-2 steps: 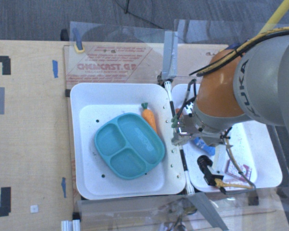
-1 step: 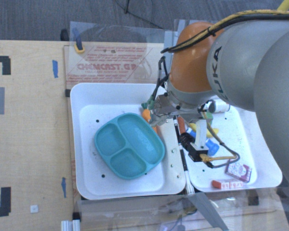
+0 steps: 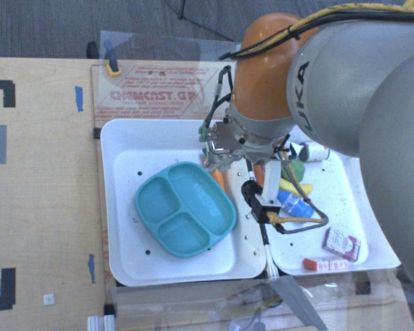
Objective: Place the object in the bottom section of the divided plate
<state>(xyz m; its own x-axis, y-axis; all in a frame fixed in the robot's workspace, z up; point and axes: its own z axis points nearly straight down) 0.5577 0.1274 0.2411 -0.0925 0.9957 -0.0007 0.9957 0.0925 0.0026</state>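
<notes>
My claw (image 3: 219,158) hung over the left white bin (image 3: 124,150), close to that bin's right wall and just above the upper right edge of the blue divided plate (image 3: 186,209). The wrist and its orange band covered the claw from above, so I could not tell whether it was wide or narrow, nor whether it held anything.

A small orange object (image 3: 219,179) showed directly under the claw. It sat outside the plate, right beside the plate's rim, between the plate and the bin's right wall. I could not tell whether it touched the claw or lay on the bin floor.

The plate lay flat and turned at an angle in the middle of the left bin. Its large section was toward my claw, and its two smaller sections were toward the left and the near edge.

In the right white bin (image 3: 362,205) lay a white bottle with a green cap (image 3: 310,152), a yellow item (image 3: 291,183), a blue item (image 3: 294,204), a pink packet (image 3: 341,243) and a small red block (image 3: 310,263). A black cable (image 3: 252,193) hung from my wrist over the seam between the bins.
</notes>
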